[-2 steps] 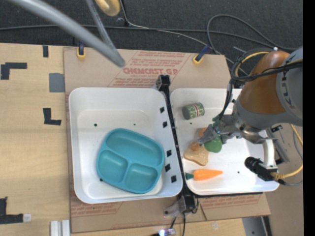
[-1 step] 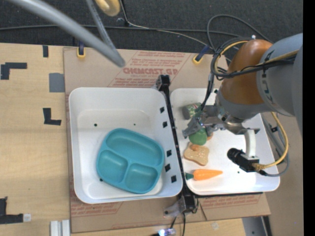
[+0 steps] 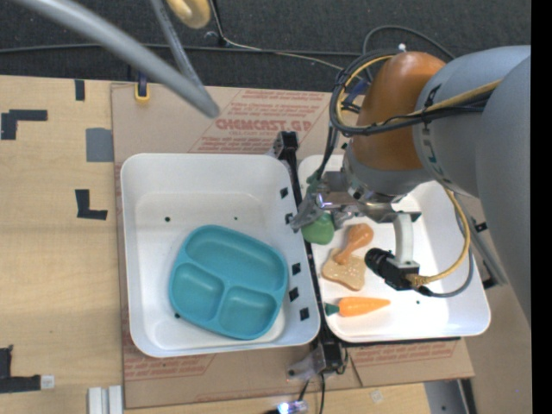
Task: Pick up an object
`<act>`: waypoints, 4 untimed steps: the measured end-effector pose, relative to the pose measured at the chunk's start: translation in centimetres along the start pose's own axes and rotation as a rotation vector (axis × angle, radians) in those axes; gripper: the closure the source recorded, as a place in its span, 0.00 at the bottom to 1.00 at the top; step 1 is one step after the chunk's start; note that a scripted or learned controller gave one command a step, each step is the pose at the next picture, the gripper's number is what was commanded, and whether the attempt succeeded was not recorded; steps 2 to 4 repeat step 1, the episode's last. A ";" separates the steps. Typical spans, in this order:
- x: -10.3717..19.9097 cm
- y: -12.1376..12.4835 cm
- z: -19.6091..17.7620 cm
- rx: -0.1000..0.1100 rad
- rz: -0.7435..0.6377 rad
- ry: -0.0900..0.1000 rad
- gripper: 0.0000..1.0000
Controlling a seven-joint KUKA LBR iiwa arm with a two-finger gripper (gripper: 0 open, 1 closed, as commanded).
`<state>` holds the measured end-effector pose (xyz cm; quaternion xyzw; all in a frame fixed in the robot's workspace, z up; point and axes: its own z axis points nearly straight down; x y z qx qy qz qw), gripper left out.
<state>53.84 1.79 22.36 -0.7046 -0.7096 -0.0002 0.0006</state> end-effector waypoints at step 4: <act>4.8 1.2 1.0 0.002 0.001 -0.001 1.00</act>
